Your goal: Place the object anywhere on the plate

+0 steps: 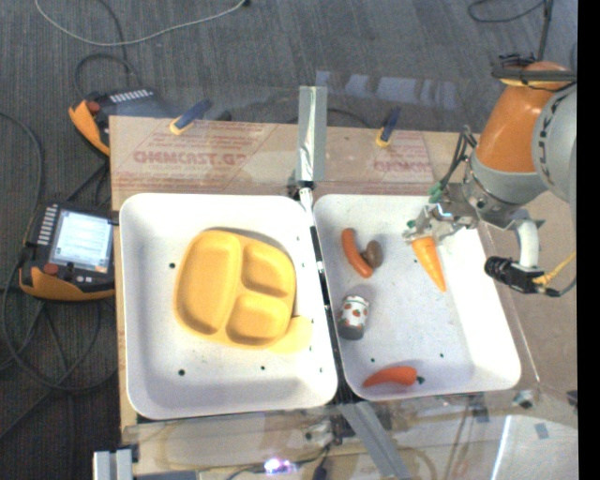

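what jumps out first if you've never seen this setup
The big yellow sectioned plate filling the left bin, with no food on it. Next, the gripper at the right bin's far edge, right at the top of an orange carrot.

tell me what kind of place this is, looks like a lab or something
Most likely a robotics lab or test cell. A robot arm reaches over two white bins holding toy food such as a carrot, a teach pendant lies alongside, and loose cables run across the carpet.
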Motion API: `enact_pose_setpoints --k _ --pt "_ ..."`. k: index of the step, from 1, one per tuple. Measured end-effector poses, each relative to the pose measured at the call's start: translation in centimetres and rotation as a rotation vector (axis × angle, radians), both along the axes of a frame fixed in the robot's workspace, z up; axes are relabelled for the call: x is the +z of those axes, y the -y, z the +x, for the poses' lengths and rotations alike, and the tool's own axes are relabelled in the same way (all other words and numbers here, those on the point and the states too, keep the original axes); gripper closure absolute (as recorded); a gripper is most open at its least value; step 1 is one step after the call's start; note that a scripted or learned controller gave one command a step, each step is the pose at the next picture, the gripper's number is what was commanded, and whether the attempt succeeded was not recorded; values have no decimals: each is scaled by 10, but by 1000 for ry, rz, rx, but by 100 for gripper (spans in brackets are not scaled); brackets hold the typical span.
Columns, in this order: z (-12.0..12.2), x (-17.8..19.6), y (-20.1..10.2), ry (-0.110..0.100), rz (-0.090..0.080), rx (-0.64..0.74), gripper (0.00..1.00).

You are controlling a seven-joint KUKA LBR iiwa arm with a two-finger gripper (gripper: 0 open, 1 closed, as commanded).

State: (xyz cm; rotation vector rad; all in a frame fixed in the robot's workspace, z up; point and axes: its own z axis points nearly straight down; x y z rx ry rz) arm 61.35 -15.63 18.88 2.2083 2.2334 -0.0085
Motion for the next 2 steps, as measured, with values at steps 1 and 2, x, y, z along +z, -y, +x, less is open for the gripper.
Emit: enact_pose_setpoints --k 1,2 --pt "2 -6 -70 0 4 153 100" --pt "2 -6 -136 0 4 234 100"
